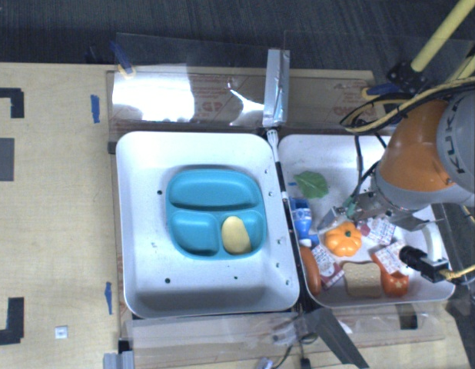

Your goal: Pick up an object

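Reaching is the step judged to be in hand: the grey and orange arm (416, 156) is brought in from 3 o'clock over the right bin (330, 149), and the gripper (359, 209) is held low above the clutter. Whether it is spread or closed cannot be told, and nothing is seen to be carried.

A small orange pumpkin-like toy (345, 241) lies just at 7 o'clock of the gripper and is taken as the likeliest object to be picked. A short descent centred on it would be called for next, then a closing and a lift.

Around the toy, a green leaf (311, 183) is seen at 11 o'clock, a blue bottle (301, 223) at 9 o'clock, and a brown block (362, 280) at 5 o'clock.

In the left bin (145, 283), a blue divided tray (214, 187) is set; a yellow egg-shaped piece (236, 234) rests in its 5 o'clock compartment.
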You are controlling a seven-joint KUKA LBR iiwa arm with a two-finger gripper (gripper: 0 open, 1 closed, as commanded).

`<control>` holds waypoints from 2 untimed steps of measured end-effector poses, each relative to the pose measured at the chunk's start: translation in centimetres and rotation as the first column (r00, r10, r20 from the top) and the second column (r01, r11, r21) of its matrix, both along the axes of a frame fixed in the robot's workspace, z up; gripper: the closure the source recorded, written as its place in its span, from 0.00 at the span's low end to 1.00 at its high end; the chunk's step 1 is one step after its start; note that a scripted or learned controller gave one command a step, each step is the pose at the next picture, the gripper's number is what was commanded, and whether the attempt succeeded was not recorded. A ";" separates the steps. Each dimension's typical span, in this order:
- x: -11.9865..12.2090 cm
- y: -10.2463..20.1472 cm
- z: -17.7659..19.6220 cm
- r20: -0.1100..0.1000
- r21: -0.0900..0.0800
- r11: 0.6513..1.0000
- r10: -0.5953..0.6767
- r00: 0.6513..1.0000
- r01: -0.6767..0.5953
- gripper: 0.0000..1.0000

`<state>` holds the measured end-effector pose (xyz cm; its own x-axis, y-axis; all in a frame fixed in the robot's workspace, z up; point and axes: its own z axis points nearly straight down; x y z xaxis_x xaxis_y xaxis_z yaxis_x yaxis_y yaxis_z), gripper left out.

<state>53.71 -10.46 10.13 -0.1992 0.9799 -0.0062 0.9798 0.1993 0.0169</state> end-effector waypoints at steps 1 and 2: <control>-2.4 -0.3 -0.6 0.013 -0.004 1.000 0.005 1.000 -0.005 0.00; -2.3 -0.3 0.5 0.017 -0.004 1.000 0.004 1.000 -0.004 1.00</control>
<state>51.45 -10.78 10.65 -0.2028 0.9791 -0.0134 0.9786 0.2031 0.0330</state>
